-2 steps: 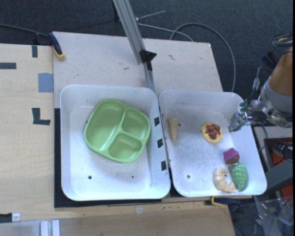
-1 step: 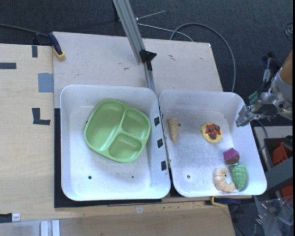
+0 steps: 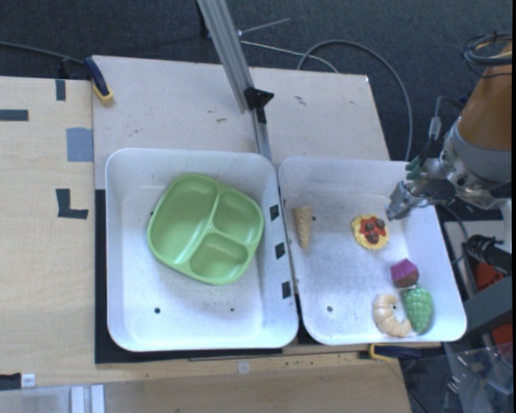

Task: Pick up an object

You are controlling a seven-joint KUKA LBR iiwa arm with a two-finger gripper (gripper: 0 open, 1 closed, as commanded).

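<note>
Camera view: the two-finger gripper [image 3: 402, 203] is seen low over the right white bin's [image 3: 327, 317] far edge, just beside a small round yellow toy pizza with red topping [image 3: 371, 231].

Whether anything is grasped cannot be told. A purple block [image 3: 404, 273], green grape-like toy [image 3: 419, 308], pale croissant [image 3: 389, 315] and tan cone [image 3: 304, 226] are scattered there, probably as pick targets. A green divided plastic plate [image 3: 206, 229] is kept in the left bin. No writing can be read.

The pizza [image 3: 371, 231], a yellow disc with red topping, lies flat just below-left of the pincer [image 3: 399, 206]. Purple piece [image 3: 404, 273], green piece [image 3: 419, 308] and croissant [image 3: 390, 315] lie further below; a cone [image 3: 304, 226] lies well left.
</note>
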